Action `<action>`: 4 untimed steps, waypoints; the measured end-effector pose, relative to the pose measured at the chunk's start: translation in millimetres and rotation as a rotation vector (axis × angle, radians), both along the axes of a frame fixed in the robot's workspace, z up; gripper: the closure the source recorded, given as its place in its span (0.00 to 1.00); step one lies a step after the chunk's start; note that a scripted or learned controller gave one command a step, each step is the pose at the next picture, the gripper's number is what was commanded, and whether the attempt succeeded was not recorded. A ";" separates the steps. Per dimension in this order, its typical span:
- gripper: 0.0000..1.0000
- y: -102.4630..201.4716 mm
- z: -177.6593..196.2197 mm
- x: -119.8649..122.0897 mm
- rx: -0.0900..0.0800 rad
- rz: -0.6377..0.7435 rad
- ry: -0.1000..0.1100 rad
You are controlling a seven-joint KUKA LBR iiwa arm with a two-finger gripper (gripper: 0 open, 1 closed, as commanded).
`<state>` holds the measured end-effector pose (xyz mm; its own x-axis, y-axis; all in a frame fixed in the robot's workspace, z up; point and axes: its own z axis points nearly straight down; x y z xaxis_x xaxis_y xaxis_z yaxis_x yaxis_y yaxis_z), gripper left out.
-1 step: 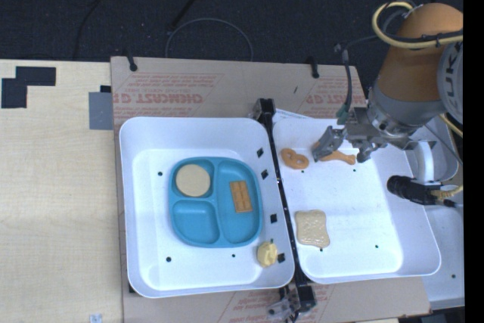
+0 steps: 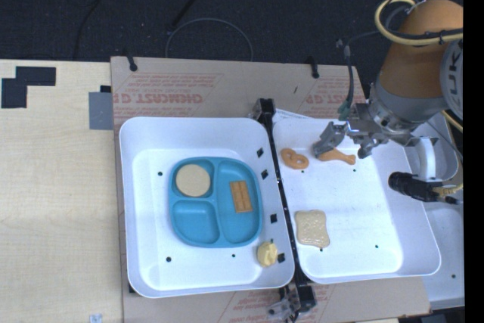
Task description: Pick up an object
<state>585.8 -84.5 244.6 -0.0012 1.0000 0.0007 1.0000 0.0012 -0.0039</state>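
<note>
**Hand poised over the drumstick in the right bin**

From my seat I see the hand (image 2: 346, 140) low over the back of the right bin (image 2: 423, 253), its two fingers spread apart with nothing between them. One finger (image 2: 330, 138) sits just left of the drumstick (image 2: 336, 156), a small orange-brown toy piece lying flat on the bin floor; the other finger is on its right, close above it. I judge the drumstick to be the nearest target.

It looks like light moulded plastic, stiff and probably a little slick, so I'd expect it to skid or pop out if pinched on the rounded end. I would close across the narrow shaft, where the fingers can straddle it squarely.

Other choices in the same bin: a pretzel (image 2: 294, 159) just to the left of the drumstick, and a pale slice of bread (image 2: 311, 228) nearer the front, flat and hard to get under. The left bin (image 2: 144, 268) holds a blue tray (image 2: 215, 232) with a round cracker (image 2: 192, 179) and a biscuit (image 2: 241, 196) in its compartments, plus a yellow lump (image 2: 266, 253) beside the tray at the front.
</note>
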 end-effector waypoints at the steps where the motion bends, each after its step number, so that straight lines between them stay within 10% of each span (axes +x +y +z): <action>1: 0.00 -2.8 -51.4 8.1 0.000 -0.001 0.004; 3: 0.00 2.5 -155.5 -4.1 0.001 -0.002 0.005; 4: 1.00 0.6 -142.3 -3.3 0.001 -0.008 0.003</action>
<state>582.5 -83.9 102.3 0.0072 1.0000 0.0013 1.0000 -0.0071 -0.0065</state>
